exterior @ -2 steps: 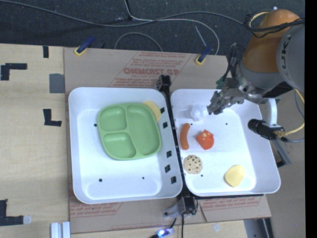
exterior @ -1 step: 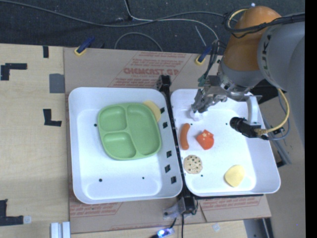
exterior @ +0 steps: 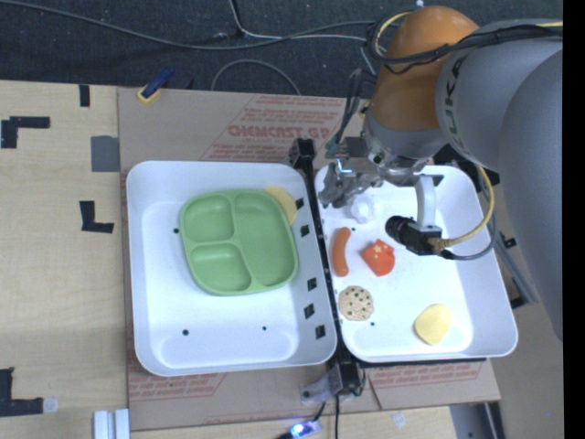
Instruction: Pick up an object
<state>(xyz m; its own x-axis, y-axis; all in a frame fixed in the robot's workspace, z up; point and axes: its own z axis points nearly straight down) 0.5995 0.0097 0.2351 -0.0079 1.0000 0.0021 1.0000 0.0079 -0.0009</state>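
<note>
White right bin [exterior: 475,341] — pincer [exterior: 352,190] low at its far-left rim, grip impossible to tell.

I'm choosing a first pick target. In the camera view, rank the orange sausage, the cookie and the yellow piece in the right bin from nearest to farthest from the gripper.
From the gripper, at the right bin's top-left corner:
1. orange sausage, just below it.
2. cookie, lower along the bin's left side.
3. yellow piece, near the bottom-right corner.

right bin [exterior: 484,341]: centre open | hot dog [exterior: 340,251], strawberry [exterior: 378,257] crowd left
</note>
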